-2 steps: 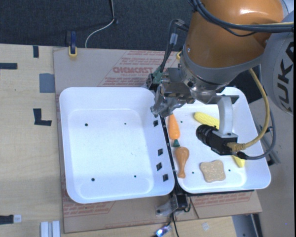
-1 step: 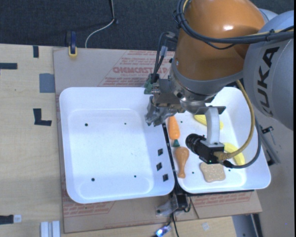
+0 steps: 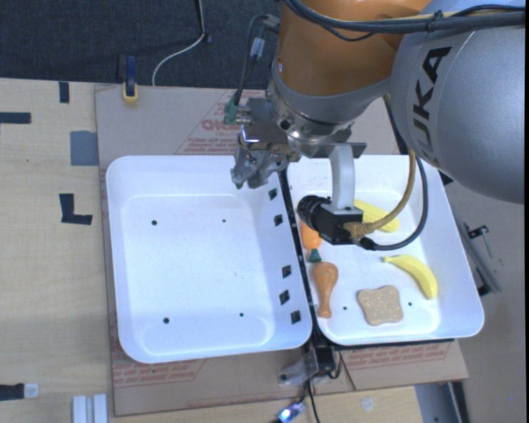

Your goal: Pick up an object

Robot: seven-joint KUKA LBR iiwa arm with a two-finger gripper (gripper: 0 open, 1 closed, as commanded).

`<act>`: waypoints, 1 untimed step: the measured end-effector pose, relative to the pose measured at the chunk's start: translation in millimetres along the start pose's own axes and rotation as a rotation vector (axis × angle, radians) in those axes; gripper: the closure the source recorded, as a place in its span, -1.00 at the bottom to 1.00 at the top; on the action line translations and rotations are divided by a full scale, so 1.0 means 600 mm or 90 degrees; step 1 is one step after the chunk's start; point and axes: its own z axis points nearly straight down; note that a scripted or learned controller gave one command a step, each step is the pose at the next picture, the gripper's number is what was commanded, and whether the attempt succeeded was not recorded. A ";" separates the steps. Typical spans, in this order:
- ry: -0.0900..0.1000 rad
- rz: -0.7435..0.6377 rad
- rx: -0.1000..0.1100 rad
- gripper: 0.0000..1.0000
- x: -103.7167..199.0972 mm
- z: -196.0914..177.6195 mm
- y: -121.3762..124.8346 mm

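Camera view: the grey arm with its orange band (image 3: 353, 7) is reaching in from the right, its claw (image 3: 251, 170) hanging over the back rim where the two shallow white plastic bins meet, above the left bin (image 3: 194, 271); whether the claw is open or gripping anything I cannot tell. The right bin (image 3: 450, 236) is holding a curved yellow banana (image 3: 416, 273), a tan slice of toast (image 3: 380, 305), an orange-brown drumstick-shaped piece (image 3: 324, 286) by the dividing rim, and a second yellow piece (image 3: 376, 216) partly hidden behind the black wrist fitting (image 3: 328, 218). Both bins are sitting on brown cardboard (image 3: 159, 130) on the light wooden desk (image 3: 35, 263).
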 end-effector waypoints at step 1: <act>-0.002 0.005 0.010 1.00 -0.093 0.139 -0.078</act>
